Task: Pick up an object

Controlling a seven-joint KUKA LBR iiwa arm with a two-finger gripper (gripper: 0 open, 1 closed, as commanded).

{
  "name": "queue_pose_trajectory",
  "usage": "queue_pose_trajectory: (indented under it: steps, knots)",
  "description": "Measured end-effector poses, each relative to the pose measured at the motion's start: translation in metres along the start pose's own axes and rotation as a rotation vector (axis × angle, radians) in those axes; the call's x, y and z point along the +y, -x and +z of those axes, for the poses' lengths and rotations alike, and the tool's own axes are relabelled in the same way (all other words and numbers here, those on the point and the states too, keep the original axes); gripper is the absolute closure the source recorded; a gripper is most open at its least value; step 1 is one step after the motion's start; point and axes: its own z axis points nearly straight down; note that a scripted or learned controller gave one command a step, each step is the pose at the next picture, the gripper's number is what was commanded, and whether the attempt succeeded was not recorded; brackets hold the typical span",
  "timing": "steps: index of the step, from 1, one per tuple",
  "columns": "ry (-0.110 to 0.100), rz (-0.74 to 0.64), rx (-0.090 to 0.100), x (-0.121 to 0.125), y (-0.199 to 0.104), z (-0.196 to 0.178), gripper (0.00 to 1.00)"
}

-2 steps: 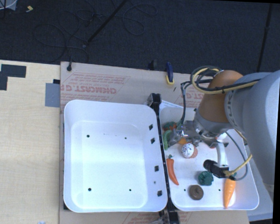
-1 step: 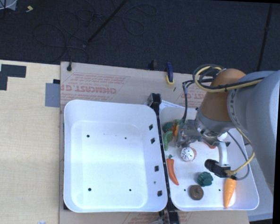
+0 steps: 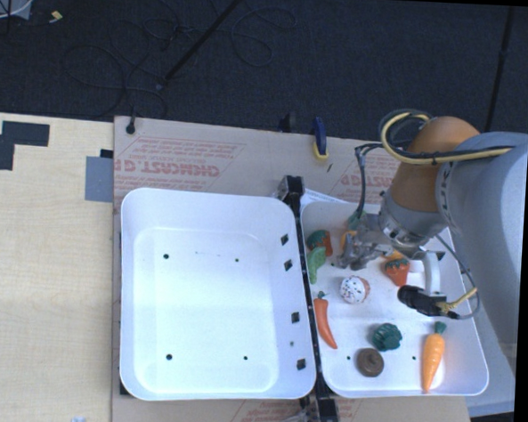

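Holding toy vegetables, the right bin (image 3: pixel 467 383) hosts the end effector (image 3: pixel 361 250), grip unclear

Lighting looks even and pretty bright from my end, coming from overhead. The two shallow white plastic bins (image 3: pixel 205 291) are close to blown out, so their walls barely show detail. Shadows are soft and short, hugging the bins' edges. The dark carpeted floor (image 3: pixel 211 51) along the top goes nearly black. Whole frame is a bit soft and grainy, so small stuff smears.
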Motion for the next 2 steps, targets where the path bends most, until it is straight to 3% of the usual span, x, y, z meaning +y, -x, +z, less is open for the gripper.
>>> queue_pose_trajectory:
  steps: [1, 2]
  knots:
    - [0.025, -0.003, -0.010, -0.056, -0.005, 0.000, 1.00]
    - [0.041, -0.007, -0.012, 0.005, -0.045, -0.108, 1.00]
